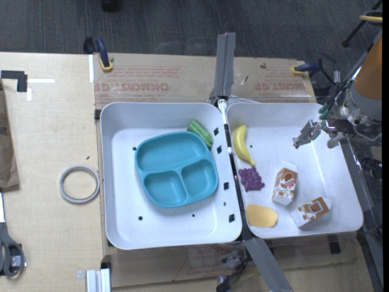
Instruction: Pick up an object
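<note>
Gripper poised above the right bin, nothing in its grasp.

The gripper (316,132) hung over the right bin's (340,224) far right side, fingers slightly parted and empty. Below lay two small cartons (285,186) (313,211), grapes (250,179), a banana (241,143) and a yellow piece (262,215); the left bin (115,224) held a blue divided plate (176,169).

The setting was a robotics lab. Two white bins (115,181) sat on a wooden desk (48,139), backed by cardboard (158,81) held with clamps (103,56). Dark carpet (182,11) lay beyond.
</note>
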